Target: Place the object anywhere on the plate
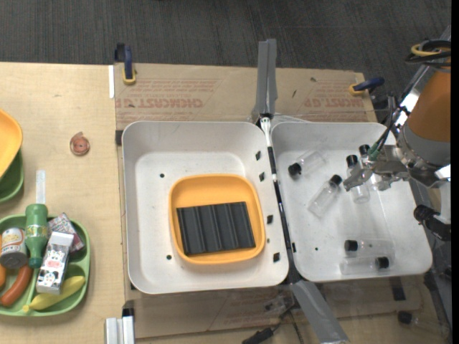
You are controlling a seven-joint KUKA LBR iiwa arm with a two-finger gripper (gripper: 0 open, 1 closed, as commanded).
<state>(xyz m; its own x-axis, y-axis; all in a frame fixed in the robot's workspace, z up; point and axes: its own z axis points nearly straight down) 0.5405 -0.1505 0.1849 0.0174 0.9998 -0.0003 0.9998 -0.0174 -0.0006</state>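
Nothing sits yet on the orange square plastic plate [215, 221] in the left bin; the small clear black-capped vials [324, 192] lie in the right bin beneath the gripper [367, 178], whose jaws' state I cannot tell.

Bench [57, 106]: pale wood top on the left, brown cardboard sheet [186, 95] under the bins. Two blue clamps [123, 57] at the cardboard's far edge, one at each corner.

On it:
- left bin [143, 163], white, shallow
- right bin [401, 264], white, touching the left bin along a shared edge
- green tray [75, 289] of toy food, near left corner
- yellow bowl [7, 145] stacked in a green one, at the left edge
- small pink round piece [80, 145], lying alone between bowl and left bin
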